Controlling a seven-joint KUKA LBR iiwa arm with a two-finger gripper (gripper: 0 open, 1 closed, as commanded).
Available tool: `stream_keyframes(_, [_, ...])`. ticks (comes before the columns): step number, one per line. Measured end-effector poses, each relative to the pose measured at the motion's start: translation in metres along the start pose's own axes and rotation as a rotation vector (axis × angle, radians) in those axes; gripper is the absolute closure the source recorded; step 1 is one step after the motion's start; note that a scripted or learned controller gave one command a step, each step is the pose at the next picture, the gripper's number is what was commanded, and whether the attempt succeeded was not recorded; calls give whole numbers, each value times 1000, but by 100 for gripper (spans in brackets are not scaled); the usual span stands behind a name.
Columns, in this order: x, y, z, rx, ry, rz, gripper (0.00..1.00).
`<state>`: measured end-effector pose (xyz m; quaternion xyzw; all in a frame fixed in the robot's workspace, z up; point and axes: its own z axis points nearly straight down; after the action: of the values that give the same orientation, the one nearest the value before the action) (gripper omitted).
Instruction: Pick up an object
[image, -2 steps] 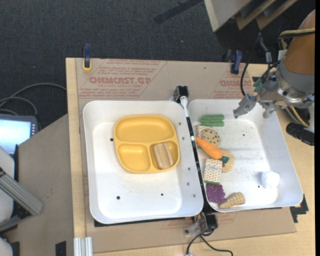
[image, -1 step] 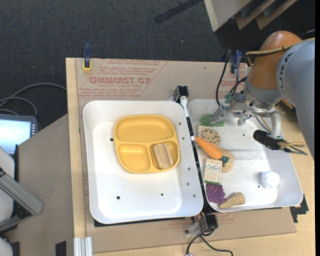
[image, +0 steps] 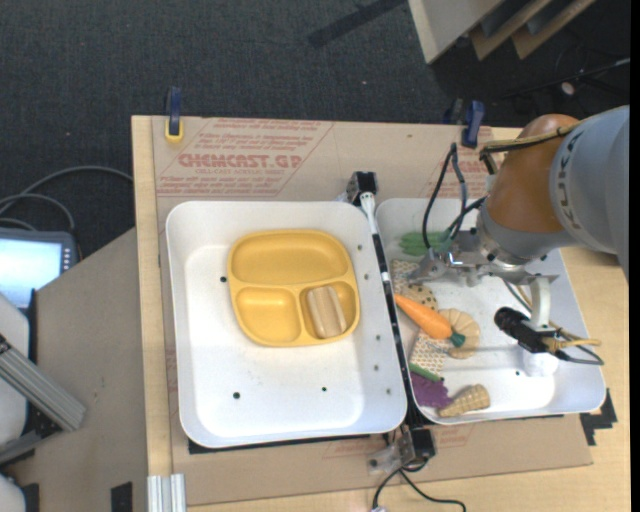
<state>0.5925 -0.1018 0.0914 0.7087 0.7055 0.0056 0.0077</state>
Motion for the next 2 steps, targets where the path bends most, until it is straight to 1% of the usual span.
stream_keyframes(1, [-16, -83, 5, 24, 3, 0, 0])
stream_keyframes(2, [-14, -79, -4, 17, 2, -2, 100])
